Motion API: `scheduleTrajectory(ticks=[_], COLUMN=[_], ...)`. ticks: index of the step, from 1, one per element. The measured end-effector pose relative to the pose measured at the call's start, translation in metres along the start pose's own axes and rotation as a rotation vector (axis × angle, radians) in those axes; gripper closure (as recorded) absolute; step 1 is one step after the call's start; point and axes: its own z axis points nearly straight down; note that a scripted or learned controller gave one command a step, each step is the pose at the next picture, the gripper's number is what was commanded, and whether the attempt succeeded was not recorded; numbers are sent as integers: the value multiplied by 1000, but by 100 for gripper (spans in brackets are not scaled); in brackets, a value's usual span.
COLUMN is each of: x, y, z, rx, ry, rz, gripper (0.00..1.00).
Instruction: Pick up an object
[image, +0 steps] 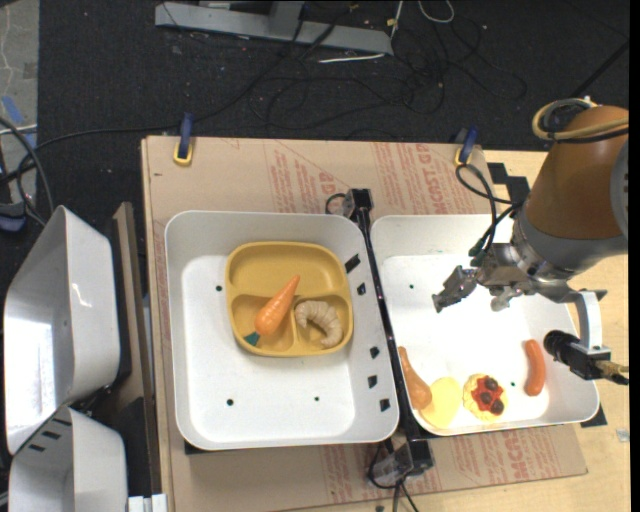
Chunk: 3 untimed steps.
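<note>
- Above your right bin (420, 235) hangs the gripper (462, 288); whether it is open or closed cannot be told.
- Near that bin's front edge lie a sausage (536, 367), a drumstick (414, 380) and a small pizza (487, 396).
- Your left bin (200, 400) holds a yellow divided plate (245, 262) with a carrot (277, 306) and a shrimp (320, 320).

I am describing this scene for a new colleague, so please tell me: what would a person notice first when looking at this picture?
The eye goes first to the yellow divided plate in the left bin, holding a toy carrot and a pale shrimp. Next comes the grey and orange arm from the right, its gripper over the right bin. Along that bin's near edge lie small toy foods, including a red sausage.
</note>
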Motion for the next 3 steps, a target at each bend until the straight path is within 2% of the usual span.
scheduleTrajectory(ticks=[1, 2, 3], x=[0, -6, -5], y=[2, 4, -2], z=[-5, 40, 103], rx=[-11, -7, -5], ry=[-2, -2, -1], rz=[-2, 1, 1], gripper=[0, 0, 0])
